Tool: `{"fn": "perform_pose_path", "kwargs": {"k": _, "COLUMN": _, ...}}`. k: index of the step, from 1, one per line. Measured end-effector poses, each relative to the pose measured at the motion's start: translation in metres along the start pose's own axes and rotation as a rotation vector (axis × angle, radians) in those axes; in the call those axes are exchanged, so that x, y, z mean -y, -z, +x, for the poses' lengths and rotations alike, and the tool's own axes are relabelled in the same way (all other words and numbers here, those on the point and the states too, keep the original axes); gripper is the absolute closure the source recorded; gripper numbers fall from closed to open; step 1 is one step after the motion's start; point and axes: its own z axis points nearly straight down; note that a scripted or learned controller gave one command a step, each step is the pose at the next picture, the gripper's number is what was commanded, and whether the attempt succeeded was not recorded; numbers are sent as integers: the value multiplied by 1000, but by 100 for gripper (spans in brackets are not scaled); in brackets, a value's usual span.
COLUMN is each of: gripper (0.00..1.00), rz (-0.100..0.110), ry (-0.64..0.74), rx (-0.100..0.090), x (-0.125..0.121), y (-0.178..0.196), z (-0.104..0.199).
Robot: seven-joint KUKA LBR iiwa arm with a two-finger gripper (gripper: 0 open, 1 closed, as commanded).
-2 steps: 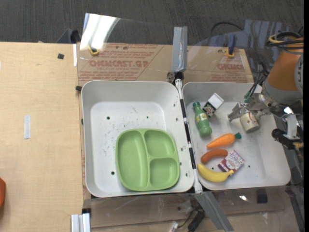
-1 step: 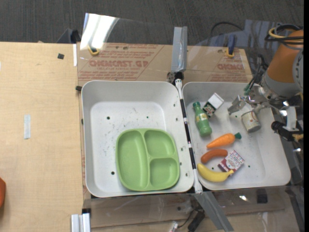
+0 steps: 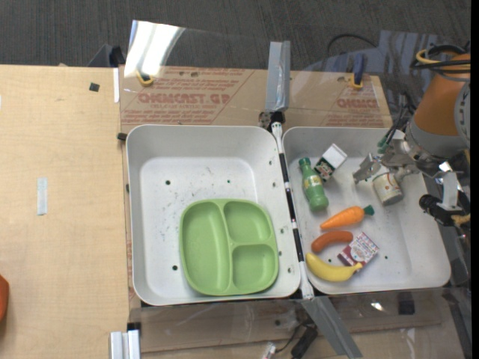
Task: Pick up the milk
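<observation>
Milk carton [image 3: 329,161] lies tilted, left of gripper [image 3: 368,172] in the right bin [image 3: 419,275]; finger state unclear.

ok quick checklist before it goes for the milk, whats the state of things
1. Milk carton in view, right bin: ok.
2. Gripper over the carton: not ok, it sits to the carton's right.
3. Gripper free of objects: cannot tell.
4. Room around the carton: not ok, green bottle lies close beside it.
5. Carrot, sausage, banana away from the carton: ok.
</observation>
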Motion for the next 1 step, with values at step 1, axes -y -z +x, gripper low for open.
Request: {"fn": "perform_pose_path", "kwargs": {"k": 1, "gripper": 0, "rz": 0, "ry": -15, "rx": 1, "x": 17, "y": 0, "z": 0}}
